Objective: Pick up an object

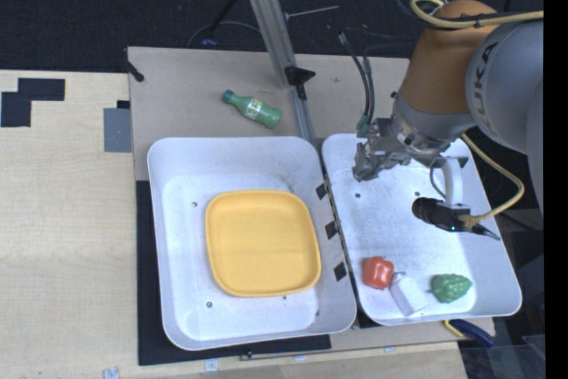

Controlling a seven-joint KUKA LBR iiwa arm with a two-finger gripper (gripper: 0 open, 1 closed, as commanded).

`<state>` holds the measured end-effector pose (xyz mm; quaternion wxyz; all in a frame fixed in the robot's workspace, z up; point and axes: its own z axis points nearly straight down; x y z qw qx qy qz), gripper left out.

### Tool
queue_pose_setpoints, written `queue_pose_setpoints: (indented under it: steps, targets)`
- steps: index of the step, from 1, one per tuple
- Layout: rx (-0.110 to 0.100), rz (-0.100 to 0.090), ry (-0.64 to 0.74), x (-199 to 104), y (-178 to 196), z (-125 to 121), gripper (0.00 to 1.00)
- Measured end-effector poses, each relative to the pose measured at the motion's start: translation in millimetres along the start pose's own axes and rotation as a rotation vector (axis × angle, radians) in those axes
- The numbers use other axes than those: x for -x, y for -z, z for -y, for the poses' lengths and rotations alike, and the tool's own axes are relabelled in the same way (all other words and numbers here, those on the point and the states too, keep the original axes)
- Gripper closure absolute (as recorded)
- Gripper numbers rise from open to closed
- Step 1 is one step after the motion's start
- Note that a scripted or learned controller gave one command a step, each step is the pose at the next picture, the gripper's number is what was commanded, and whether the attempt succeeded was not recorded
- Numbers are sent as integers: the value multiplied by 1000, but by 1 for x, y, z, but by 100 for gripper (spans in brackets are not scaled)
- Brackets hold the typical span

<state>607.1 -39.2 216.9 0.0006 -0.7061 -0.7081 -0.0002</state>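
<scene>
A white block (pixel 409 295) lies at the right bin's (pixel 497 302) near edge, between a red pepper (pixel 378 272) and a green lump (pixel 451 287). The gripper (pixel 366 168) hangs over the far end, well apart.

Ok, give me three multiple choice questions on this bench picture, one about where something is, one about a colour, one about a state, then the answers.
1. Where does the green bottle lie?
A. In the left bin
B. On the bench behind the bins
C. In the right bin

2. What colour is the plate in the left bin?
A. Yellow
B. Blue
C. Red

3. How does the green bottle stand?
A. Upright
B. Upside down
C. On its side

Answers:
1 B: it rests on the board beyond both bins' far rims.
2 A: the plate is plainly yellow.
3 C: its length lies flat along the bench.
</scene>
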Motion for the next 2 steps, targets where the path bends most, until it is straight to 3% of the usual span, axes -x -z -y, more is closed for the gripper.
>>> queue_pose_setpoints:
  steps: [2]
  targets:
    - [-1,0,1,-108,-3,32,100]
